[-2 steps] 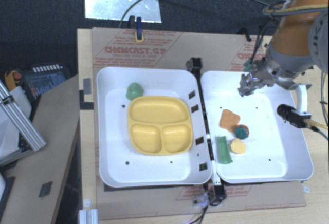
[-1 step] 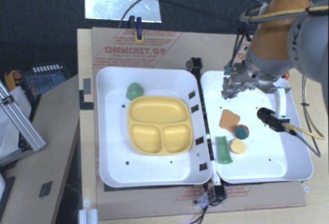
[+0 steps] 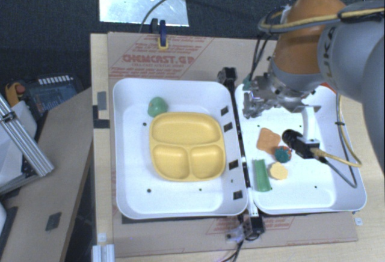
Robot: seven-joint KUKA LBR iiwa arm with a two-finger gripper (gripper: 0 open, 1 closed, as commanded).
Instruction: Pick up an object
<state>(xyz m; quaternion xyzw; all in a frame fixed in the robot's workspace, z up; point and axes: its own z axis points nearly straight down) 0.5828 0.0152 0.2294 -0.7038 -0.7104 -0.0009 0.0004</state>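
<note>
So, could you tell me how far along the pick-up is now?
Nothing looks lifted: the orange piece, green stick and yellow disc lie in the right bin. The gripper is over that bin's far left corner, apart from them. Grasping and lifting one remains.

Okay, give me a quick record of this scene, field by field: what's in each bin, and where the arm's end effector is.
left bin: yellow divided tray; green lump at the tray's far left corner
right bin: orange piece, small teal thing, yellow disc, green bar, all in the bin's left half
end effector: over the right bin's far left corner, beyond the orange piece
under the bins: cardboard sheet with red print
</note>
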